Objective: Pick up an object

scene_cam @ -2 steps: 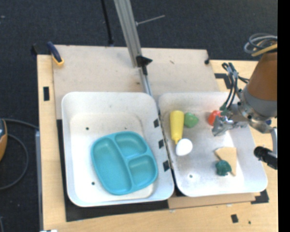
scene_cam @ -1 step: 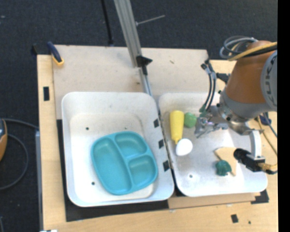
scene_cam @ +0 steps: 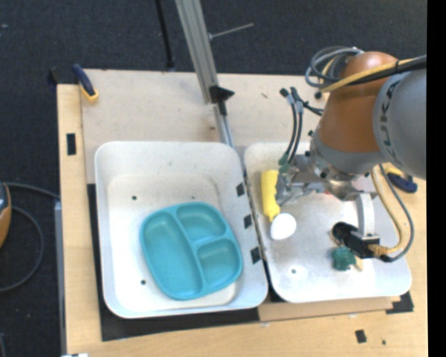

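Looks down at a slant from above the table [scene_cam: 134, 110], far enough back to take in both bins, left [scene_cam: 111, 199] and right [scene_cam: 386, 274], plus dark floor [scene_cam: 59, 21] beyond; arm [scene_cam: 357, 117] enters from the right.

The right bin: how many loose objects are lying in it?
3 in view. A yellow object lies by the right bin's left wall, a white ball just below it, and a green object toward the lower right. The arm may hide more.
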Motion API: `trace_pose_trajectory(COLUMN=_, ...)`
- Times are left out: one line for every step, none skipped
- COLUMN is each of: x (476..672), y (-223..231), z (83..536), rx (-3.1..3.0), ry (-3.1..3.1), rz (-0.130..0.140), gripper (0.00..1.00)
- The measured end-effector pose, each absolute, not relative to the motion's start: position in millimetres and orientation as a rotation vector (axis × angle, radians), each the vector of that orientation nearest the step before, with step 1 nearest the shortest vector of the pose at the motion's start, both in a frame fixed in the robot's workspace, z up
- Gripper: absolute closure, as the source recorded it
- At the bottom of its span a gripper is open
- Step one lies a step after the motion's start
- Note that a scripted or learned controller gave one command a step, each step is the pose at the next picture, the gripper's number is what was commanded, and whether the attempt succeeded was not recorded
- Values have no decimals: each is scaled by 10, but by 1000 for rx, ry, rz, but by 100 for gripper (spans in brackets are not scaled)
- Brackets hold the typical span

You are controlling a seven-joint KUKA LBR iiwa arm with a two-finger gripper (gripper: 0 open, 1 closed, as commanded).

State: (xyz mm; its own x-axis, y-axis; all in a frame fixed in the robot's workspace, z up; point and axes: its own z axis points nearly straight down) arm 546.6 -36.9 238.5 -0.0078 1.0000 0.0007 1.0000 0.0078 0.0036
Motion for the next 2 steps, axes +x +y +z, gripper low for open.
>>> trace_pose_trajectory(x=5502, y=215, z=2485, rx=2211, ry=2231, rz=5, gripper=100)
trace_pose_trajectory(x=5600, y=733, z=2532, rx=2212, ry=2230, rz=3, gripper=100)
